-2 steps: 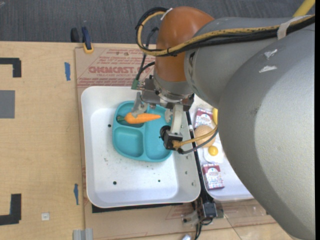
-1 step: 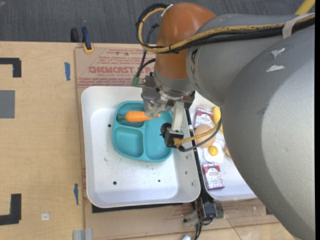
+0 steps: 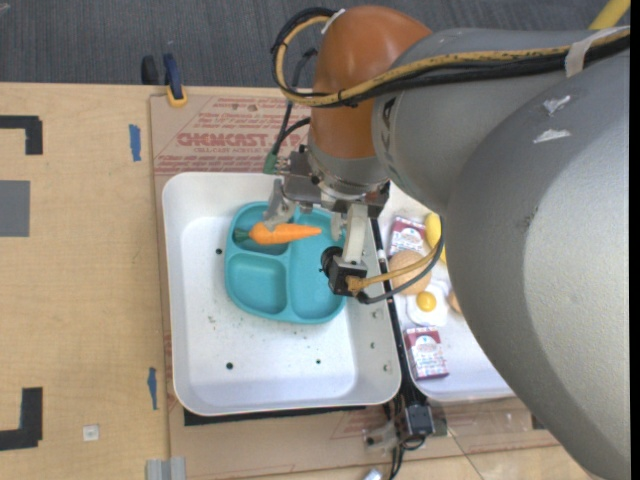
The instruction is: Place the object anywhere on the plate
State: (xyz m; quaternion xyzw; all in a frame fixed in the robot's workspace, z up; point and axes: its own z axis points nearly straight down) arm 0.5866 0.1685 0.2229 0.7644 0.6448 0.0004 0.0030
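Carrot (image 3: 284, 233) lies over plate (image 3: 270, 286) rear compartment w/ gripper (image 3: 312, 211) directly above, apparently for placement; jaw state: cannot tell.

A robotics test lab: a plywood bench (image 3: 80, 268) marked with blue tape tabs (image 3: 134, 142) and black corner markers (image 3: 28, 134), a printed cardboard sheet (image 3: 215, 133) clamped at its far edge, and two shallow white bins (image 3: 270, 378) of toy food beneath a large grey industrial arm (image 3: 520, 218) trailing yellow cable (image 3: 470, 58). Dark carpet (image 3: 150, 18) lies beyond.
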